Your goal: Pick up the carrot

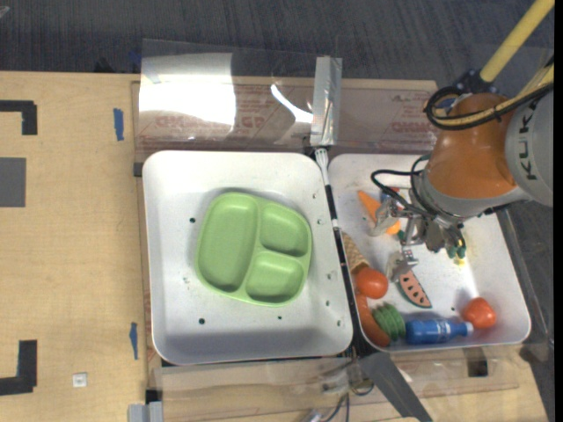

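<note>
camera view: two white bins sit side by side on the counter. left bin point(167, 236) carries a green divided plate point(253, 247) near its middle. right bin point(506, 262) carries the toy food.

the carrot point(373, 321) lies along the right bin's left wall, down toward its near left corner: orange body, green leafy end point(390, 321) pointing toward the bin's middle. a tomato point(372, 282) sits just beside it on the far side, a blue bottle point(437, 330) just beside the green end along the near wall. also in the bin: a watermelon slice point(413, 287), an ice cream cone point(354, 251), a red-orange fruit point(479, 312) by the near right corner, and a small orange piece point(370, 202) further up.

gripper point(405, 254) hangs over the middle of the right bin, above the watermelon slice, apart from the carrot. cannot tell how far the jaws stand open; nothing is seen between them.

handling, my guess: carrot looks like light hard plastic, stiff, smooth, likely slippery and prone to roll. best hold is across the thick orange body, but wall and neighbours crowd it, so little room for the jaws.
</note>
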You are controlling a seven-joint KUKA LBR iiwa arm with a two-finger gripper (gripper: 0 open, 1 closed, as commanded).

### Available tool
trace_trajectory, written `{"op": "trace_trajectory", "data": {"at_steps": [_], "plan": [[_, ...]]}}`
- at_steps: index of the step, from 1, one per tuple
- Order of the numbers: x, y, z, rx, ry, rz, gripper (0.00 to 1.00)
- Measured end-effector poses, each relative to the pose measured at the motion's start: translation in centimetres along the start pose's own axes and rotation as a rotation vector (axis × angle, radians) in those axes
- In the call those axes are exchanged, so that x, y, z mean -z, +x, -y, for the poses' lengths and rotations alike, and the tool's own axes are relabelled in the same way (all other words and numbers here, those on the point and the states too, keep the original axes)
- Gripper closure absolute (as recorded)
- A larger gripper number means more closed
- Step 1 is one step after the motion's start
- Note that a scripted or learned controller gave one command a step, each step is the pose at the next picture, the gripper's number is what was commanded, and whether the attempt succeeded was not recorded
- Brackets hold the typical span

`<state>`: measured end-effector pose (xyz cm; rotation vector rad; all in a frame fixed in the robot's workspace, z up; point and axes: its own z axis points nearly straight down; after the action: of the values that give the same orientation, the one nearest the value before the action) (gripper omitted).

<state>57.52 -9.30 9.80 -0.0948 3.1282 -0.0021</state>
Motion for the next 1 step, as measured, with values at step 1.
{"op": "trace_trajectory", "data": {"at_steps": [1], "plan": [[-0.91, -4.77, 0.19, 0.004, -0.001, 0.001, 0.00]]}}
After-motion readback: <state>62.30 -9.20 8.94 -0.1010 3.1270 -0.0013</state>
